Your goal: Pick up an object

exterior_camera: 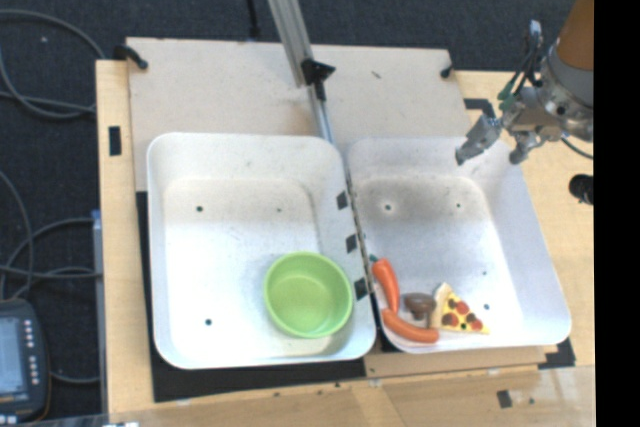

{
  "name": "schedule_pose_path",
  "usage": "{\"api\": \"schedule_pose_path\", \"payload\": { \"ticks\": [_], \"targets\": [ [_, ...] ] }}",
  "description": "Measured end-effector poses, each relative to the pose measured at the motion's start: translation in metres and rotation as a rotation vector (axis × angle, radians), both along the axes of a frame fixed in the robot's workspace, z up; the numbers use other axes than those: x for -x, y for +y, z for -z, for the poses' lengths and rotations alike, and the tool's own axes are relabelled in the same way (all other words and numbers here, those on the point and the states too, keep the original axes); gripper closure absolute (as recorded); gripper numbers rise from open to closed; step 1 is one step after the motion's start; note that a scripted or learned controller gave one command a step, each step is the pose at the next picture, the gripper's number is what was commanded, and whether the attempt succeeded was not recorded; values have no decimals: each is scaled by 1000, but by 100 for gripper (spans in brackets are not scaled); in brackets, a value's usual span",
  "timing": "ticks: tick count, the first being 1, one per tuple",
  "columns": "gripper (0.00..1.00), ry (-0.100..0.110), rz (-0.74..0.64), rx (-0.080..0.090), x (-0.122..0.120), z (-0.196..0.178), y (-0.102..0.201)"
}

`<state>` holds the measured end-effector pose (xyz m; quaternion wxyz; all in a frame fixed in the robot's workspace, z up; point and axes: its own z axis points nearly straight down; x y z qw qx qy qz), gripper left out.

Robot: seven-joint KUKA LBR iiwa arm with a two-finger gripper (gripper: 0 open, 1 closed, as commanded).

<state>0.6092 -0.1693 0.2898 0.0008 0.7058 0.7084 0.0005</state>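
Nothing is picked yet: the pincer (497, 143) hangs open and empty over the right bin's (520, 215) far corner, well apart from the carrot (387, 283) and pizza (459, 311).

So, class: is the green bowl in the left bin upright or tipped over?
Upright. The green bowl shows its full round rim and hollow inside facing up, resting on the floor of the left bin near its front right corner.

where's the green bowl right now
The green bowl sits in the left bin, at its near right corner, just across the divide from the carrot in the right bin.
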Motion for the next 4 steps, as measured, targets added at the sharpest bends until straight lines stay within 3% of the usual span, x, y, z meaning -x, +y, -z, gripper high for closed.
{"api": "schedule_pose_path", "payload": {
  "ticks": [1, 4],
  "targets": [
    [0, 0, 0, 0, 0, 0, 0],
    [0, 5, 3, 2, -9, 155, -7]
  ]
}}
